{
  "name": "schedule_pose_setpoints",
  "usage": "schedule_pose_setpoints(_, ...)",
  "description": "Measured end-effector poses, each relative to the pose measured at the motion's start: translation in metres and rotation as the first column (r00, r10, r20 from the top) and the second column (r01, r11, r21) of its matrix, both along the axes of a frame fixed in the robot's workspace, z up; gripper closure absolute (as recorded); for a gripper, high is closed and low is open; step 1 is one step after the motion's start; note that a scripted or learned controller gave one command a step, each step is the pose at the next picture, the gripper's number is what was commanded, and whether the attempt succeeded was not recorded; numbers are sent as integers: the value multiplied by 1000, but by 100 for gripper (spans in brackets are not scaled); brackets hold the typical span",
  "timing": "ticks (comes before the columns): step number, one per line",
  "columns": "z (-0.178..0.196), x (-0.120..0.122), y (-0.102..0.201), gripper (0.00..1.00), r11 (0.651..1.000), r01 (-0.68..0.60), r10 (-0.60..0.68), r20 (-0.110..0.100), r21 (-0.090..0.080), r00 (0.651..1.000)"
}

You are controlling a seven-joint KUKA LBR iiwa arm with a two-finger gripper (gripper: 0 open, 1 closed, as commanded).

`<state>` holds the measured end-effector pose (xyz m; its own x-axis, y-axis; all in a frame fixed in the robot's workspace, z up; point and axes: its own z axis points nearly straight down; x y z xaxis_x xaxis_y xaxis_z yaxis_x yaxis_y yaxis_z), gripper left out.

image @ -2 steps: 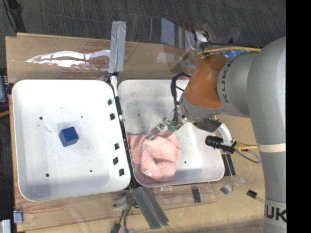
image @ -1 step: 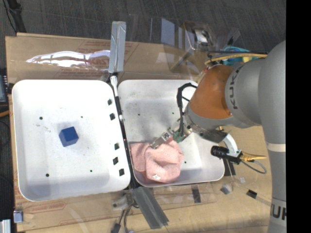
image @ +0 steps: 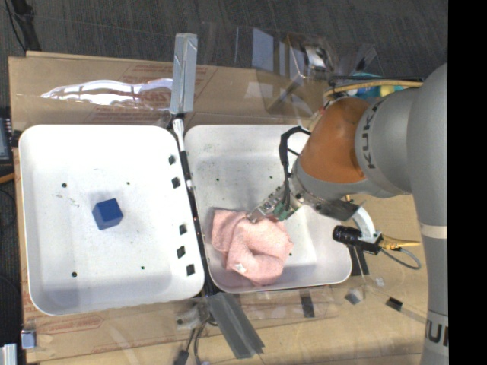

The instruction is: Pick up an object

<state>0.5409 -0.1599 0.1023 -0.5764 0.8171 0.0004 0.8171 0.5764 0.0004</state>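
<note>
Grey arm's gripper [image: 262, 211] touches crumpled pink cloth [image: 251, 245] at right bin's [image: 228, 139] front edge; we cannot tell its opening. Nothing lifted yet.

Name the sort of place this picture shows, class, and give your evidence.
Probably a robotics lab test bench: a robot arm reaches over two white bins, with a blue cube and pink cloth as grasp samples.

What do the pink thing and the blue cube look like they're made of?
Pink thing: soft cloth, likely terry or fleece; it lies crumpled in folds with a matte, fuzzy surface. Blue cube: rigid, maybe foam or plastic; sharp edges, flat matte faces.
</note>
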Motion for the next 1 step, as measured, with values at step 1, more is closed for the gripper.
schedule_pose_setpoints(1,0,0,0,0,1000,0,0,0,0,1000)
